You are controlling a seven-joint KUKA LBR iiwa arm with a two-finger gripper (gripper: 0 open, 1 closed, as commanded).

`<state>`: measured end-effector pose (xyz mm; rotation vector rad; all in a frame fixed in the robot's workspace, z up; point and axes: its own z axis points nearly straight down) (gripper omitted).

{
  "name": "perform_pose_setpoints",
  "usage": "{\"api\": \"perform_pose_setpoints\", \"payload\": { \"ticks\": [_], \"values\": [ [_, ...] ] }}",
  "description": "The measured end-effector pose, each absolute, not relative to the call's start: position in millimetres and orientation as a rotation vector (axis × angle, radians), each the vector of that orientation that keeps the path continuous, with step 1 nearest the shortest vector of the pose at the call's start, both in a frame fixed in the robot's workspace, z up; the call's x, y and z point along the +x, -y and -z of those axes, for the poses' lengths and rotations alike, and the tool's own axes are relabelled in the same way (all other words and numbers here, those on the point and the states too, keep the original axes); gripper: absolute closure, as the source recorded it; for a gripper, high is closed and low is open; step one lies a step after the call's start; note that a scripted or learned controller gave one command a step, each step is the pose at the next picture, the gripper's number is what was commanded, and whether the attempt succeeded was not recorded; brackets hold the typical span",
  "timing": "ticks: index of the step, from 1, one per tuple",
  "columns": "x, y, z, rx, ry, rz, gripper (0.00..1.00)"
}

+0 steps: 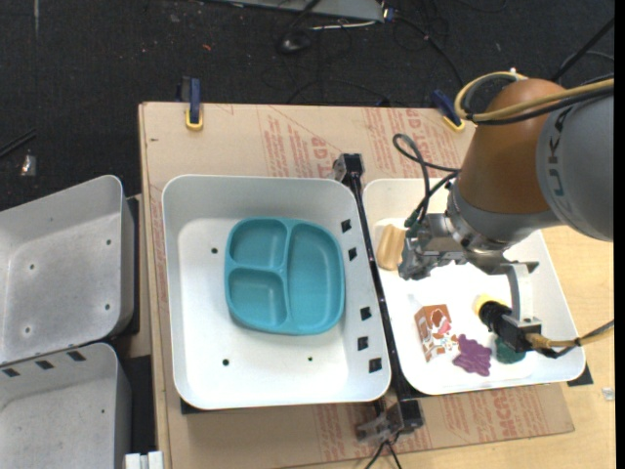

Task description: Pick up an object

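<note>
The claw (418,258) hovers over the right bin (557,272), its state I cannot tell, so the descent is pending toward the tan block (390,245) at nine o'clock.

Arm (576,154) casing – "KU" legible; bench (293,135) red print – seemingly mirrored, unreadable

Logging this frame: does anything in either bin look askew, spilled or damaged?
Nothing stands out. The teal divided plate lies flat in the left bin; the small carton, purple piece and tan block lie loose but unspilled in the right bin.
</note>
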<state>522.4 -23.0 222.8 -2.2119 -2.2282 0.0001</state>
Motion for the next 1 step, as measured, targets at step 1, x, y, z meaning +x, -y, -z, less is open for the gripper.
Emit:
{"api": "perform_pose_setpoints", "payload": {
  "ticks": [1],
  "values": [
    [515.0, -31.9, -234.8, -2.211, 2.23, 0.002, 1.0]
  ]
}}
